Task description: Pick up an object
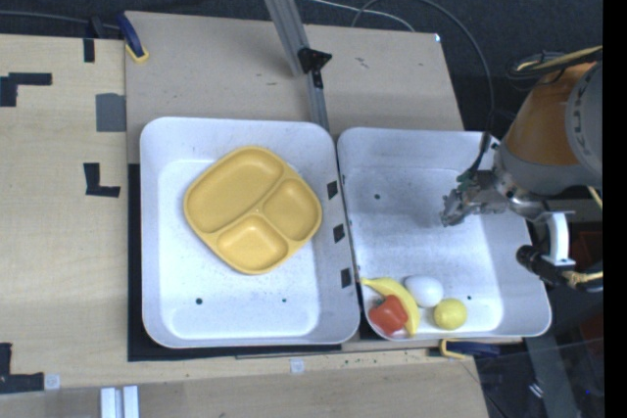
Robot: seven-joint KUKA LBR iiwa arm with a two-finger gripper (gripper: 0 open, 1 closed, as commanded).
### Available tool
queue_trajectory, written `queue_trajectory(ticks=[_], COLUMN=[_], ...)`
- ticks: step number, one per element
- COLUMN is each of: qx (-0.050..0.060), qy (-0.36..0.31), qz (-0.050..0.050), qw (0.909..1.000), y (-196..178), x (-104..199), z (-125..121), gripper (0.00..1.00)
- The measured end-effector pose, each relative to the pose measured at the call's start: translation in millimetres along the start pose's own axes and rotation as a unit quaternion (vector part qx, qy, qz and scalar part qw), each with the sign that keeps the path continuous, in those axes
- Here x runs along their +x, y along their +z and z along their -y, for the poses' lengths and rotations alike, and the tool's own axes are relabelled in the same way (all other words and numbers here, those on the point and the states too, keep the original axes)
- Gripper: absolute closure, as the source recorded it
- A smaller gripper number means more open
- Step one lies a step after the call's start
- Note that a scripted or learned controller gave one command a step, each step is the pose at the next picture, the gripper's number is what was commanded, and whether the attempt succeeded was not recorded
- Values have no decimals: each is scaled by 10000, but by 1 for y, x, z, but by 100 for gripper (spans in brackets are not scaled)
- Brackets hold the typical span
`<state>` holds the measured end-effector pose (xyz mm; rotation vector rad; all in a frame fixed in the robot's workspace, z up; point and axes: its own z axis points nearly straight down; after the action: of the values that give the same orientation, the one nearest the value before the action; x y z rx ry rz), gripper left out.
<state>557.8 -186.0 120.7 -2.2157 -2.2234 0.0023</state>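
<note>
Two white bins sit side by side on the surface [245, 64], and what lies in them explains where the arm is. The left bin [157, 240] carries a yellow divided plate [253, 209], lying flat near its middle and turned a little askew. The right bin [411, 152] holds the small pieces, all gathered in its 6 o'clock corner: a yellow banana [392, 289] curving around a red piece [388, 313], a white ball [424, 290] touching the banana at its 3 o'clock side, and a yellow ball [450, 313] just beside the white one. They probably sit low there because the bin slopes or they rolled together.

The hand [456, 208] hangs over the right bin toward its 3 o'clock wall, above bare floor, with the cluster well apart from it at about 7 o'clock. Nothing shows between its tips; whether they are spread or closed, I cannot tell at this size. By my reading the pick is not yet made, and the hand must travel toward 7 o'clock and descend. The crowding makes a clean grip on one piece doubtful.
</note>
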Motion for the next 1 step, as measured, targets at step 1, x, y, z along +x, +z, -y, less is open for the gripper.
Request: queue_trajectory(ticks=[1], qx=[-32], qy=[8], qz=[10], qw=[10000], y=[-48], x=[-2], z=[-10], gripper=[100])
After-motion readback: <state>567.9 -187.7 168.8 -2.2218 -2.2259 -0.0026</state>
